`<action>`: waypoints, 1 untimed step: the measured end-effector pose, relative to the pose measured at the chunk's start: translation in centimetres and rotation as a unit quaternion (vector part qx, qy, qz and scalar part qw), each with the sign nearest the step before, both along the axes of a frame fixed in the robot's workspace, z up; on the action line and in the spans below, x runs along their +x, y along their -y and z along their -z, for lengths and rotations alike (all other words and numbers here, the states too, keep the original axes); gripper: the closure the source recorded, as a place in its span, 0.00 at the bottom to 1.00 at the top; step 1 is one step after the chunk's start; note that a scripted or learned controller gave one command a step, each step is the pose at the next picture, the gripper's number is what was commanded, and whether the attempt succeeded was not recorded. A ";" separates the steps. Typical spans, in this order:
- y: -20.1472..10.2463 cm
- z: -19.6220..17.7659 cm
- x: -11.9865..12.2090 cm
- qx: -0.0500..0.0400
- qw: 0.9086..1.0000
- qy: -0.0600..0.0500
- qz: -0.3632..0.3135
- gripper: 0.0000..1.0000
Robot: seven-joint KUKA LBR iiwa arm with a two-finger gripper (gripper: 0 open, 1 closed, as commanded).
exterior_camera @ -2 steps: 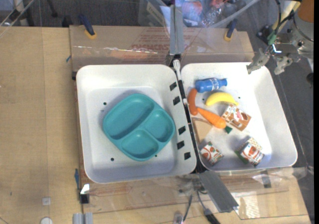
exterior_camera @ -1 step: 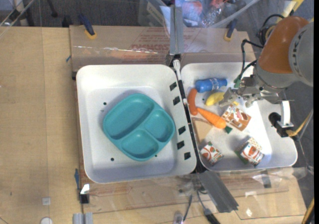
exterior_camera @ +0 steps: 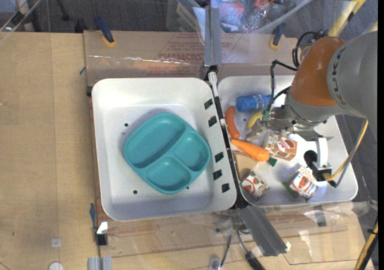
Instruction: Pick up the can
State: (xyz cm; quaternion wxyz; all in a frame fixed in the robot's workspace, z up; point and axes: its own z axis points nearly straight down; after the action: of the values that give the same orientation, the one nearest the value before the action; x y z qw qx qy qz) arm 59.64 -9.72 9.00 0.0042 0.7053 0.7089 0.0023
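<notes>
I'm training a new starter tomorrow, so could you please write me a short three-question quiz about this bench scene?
1. True or false: the teal plate lies in the same bin as the carrot.
2. Which thing lies nearest the front wall of the right bin? A) the blue bottle B) a red-and-white can C) the teal plate
3. Fill in: the arm reaches over the ____ bin.

Key: 1 false, since the plate is in the left bin and the carrot in the right. 2 B. 3 right.

A divided plate (exterior_camera: 167,152) lies in the left bin (exterior_camera: 108,143); cans (exterior_camera: 254,186) in the right bin (exterior_camera: 345,170).
</notes>
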 end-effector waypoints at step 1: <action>0.4 -1.1 0.1 -0.002 1.000 0.003 0.002 1.00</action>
State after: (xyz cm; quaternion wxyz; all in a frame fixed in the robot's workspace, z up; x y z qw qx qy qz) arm 59.79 -10.08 10.13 0.0074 0.7069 0.7073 0.0029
